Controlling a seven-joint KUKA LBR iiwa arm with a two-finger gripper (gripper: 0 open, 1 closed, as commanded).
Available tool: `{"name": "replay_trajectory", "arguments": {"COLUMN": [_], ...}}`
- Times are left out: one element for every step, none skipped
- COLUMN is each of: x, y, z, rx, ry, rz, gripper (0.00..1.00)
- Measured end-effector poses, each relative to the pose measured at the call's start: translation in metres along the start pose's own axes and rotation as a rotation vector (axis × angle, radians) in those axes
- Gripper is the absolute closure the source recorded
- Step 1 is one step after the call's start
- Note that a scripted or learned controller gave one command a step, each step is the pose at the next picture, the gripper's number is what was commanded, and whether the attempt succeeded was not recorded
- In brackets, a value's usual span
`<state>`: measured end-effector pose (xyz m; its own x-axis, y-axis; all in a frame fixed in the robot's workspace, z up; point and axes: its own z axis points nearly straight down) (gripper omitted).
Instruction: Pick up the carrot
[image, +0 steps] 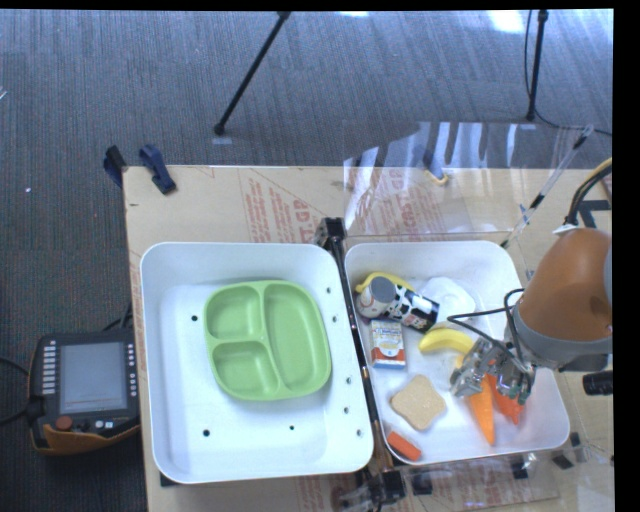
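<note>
Where the arm reaches in from the right of the camera view, its gripper (492, 377) hangs low over the right bin (500, 262), and whether its fingers are spread or pressed together cannot be told from this angle. Just beneath and beside it lies the carrot (483, 409), near the bin's front right corner, its long axis running roughly from back to front with the narrow tip pointing toward the front edge; contact with the gripper cannot be made out. That same bin also holds a banana (446, 341) just left of the gripper, a slice of bread (418, 403), a small carton (388, 343), a toy cow (410, 304) lying on its side, and a small orange piece (404, 446) by the front wall. In the left bin (175, 300) sits a green divided plate (267, 338) with three compartments. On the floor to the left of the bench rests a teach pendant (87, 390).
</note>
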<state>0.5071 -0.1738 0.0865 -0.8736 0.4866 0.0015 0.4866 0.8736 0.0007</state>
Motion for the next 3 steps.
{"name": "replay_trajectory", "arguments": {"x": [0.001,-0.008,0.037], "y": [0.063,-0.033,0.03], "z": [-0.042,0.0,-0.065], "rx": [0.0,0.003,-0.003], "ry": [0.0,0.002,-0.002], "rz": [0.583,0.434,0.454], "gripper": [1.0,1.0,1.0]}}
